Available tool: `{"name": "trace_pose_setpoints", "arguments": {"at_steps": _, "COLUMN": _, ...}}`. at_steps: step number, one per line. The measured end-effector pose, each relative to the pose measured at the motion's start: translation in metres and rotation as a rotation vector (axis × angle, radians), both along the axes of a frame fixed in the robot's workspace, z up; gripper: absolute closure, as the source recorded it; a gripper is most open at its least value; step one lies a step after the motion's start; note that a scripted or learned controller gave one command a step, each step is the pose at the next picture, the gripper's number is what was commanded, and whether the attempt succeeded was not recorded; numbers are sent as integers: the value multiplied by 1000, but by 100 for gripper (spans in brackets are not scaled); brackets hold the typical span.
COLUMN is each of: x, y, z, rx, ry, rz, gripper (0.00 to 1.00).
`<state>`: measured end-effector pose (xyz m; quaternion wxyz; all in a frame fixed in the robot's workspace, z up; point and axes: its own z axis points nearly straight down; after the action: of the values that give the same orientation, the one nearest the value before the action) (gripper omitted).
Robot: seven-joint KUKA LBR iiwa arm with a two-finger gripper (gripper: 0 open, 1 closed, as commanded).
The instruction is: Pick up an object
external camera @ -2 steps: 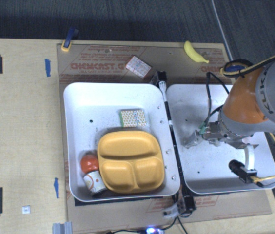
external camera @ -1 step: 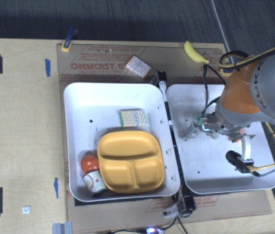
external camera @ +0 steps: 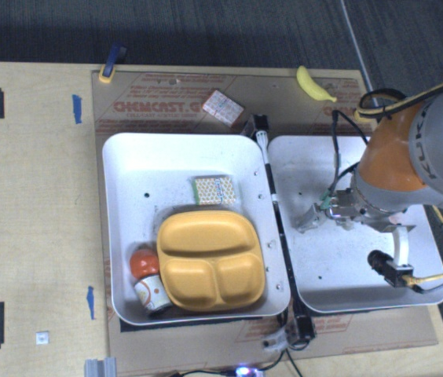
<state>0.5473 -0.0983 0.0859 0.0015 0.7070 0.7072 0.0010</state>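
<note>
The grey KUKA arm with its orange band [external camera: 390, 159] is reaching in from the right and hanging over the right-hand shallow white bin [external camera: 316, 277], its wrist sitting above the middle of that bin. The two-finger gripper [external camera: 309, 218] is pointing toward the bin's left part, low over the white floor, and nothing is showing between its fingers; whether they are standing wide or narrow cannot be told at this slant. Black cables are looping from the arm's top, and a black fitting with a yellow-tipped lead [external camera: 393, 271] is hanging beside the wrist, near the bin's lower right. The things that could be picked are all lying in the left-hand shallow white bin [external camera: 119, 210], well apart from the gripper. A large yellow plastic tray with three compartments [external camera: 210, 259] is resting in that bin's lower middle. Just beside the tray's left edge an orange and white rounded toy [external camera: 148, 276] is lying, touching the tray. Above the tray, near the bin's centre, a small flat packet with a green and white dotted pattern [external camera: 214, 189] is lying. Outside the bins, on the brown cardboard sheet [external camera: 159, 104], a small pale patterned card [external camera: 221, 107] is lying tilted, and a yellow banana-shaped piece [external camera: 314, 85] is resting near the sheet's top edge.
</note>
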Motion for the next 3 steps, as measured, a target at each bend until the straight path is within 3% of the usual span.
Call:
{"name": "trace_pose_setpoints", "arguments": {"at_steps": 2, "x": 35, "y": 7, "z": -1, "rx": 0, "ry": 0, "rz": 1, "gripper": 0}}
{"name": "trace_pose_setpoints", "arguments": {"at_steps": 3, "x": 55, "y": -24, "z": 0, "rx": 0, "ry": 0, "rz": 0, "gripper": 0}}
